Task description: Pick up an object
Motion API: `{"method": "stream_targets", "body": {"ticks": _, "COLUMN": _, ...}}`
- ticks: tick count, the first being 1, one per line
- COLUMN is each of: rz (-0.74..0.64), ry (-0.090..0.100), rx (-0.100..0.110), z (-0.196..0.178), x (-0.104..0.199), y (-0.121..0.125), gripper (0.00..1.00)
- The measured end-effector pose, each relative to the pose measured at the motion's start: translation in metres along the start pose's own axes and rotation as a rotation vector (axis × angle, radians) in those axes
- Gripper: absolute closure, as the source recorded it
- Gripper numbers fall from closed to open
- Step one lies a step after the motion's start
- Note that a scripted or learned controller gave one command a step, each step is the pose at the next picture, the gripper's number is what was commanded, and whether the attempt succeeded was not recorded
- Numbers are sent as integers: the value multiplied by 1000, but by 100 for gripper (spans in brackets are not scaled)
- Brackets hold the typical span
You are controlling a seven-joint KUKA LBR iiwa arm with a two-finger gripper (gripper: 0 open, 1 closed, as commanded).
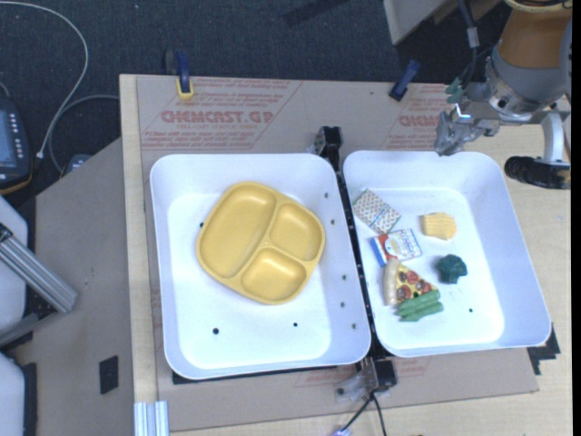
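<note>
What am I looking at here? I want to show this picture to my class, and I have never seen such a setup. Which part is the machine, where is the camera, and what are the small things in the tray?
The camera is fixed above a bench and looks down at a slant. The machine is a robot arm, grey with an orange band, reaching in from the right. At its tip is the gripper, which hangs over the far edge of the right bin; nothing shows between its fingers.

Two shallow white bins sit side by side. The left bin holds a yellow divided plate. The right bin holds small toy items: a checkered packet, a yellow piece, a dark green lump, a pizza slice, a green bean pod and a small red and white packet. The robot's job is to pick one up.
</note>
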State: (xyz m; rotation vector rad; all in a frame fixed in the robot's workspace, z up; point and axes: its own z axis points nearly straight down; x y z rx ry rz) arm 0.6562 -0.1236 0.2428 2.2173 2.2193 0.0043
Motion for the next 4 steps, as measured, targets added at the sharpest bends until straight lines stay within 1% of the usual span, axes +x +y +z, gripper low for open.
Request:
{"method": "stream_targets", "body": {"ticks": 1, "rz": -3, "ry": 2, "rx": 8, "z": -6, "x": 50, "y": -27, "gripper": 100}}
{"method": "stream_targets", "body": {"ticks": 2, "rz": -4, "ry": 3, "rx": 8, "z": -10, "x": 103, "y": -53, "gripper": 100}}
{"method": "stream_targets", "body": {"ticks": 3, "rz": -3, "ry": 3, "rx": 9, "z": 4, "x": 160, "y": -72, "gripper": 100}}
{"method": "stream_targets", "body": {"ticks": 4, "rz": -4, "ry": 2, "rx": 9, "z": 18, "x": 206, "y": -95, "gripper": 100}}
